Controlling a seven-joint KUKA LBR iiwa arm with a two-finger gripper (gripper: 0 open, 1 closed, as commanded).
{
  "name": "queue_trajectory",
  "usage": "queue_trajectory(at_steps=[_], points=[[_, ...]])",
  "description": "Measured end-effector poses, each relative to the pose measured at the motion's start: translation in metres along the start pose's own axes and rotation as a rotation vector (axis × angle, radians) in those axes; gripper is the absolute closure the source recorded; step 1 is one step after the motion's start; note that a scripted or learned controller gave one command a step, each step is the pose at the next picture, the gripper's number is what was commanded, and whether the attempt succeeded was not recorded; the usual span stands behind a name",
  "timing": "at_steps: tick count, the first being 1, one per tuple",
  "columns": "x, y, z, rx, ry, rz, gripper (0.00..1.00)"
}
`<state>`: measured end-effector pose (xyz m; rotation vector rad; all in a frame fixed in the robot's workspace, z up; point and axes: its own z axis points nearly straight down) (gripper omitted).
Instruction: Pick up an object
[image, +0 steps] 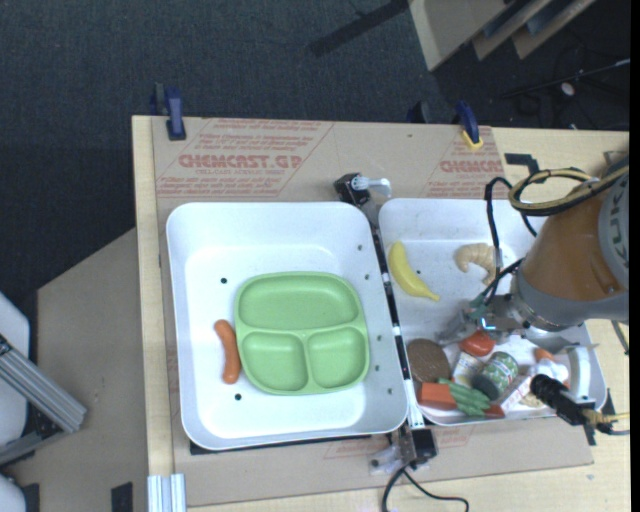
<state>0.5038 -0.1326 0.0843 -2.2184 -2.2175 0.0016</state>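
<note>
Two white bins; gripper (480, 322) low in the right bin (440, 222) above tomato (478, 344); finger opening maybe hidden, cannot tell.

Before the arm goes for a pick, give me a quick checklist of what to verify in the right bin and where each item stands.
1. Gripper is over the right bin: ok, it sits low among the pile of items near the bin's front.
2. An object is between the gripper's fingers: cannot tell, the wrist covers that spot.
3. Easy targets lying apart from the pile: ok, the banana and the pale croissant-like piece lie alone on the bin floor.
4. Front clutter separated enough for a clean grasp: not ok, the brown round item, carrot and can crowd together.
5. Cable free of the items: ok.
</note>
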Motion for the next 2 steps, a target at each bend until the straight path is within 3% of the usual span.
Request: queue_trajectory(at_steps=[1, 2], points=[[-0.002, 0.003, -0.012, -0.010, -0.003, 0.001, 1.00], [0.027, 0.078, -0.119, -0.022, -0.005, -0.007, 1.00]])
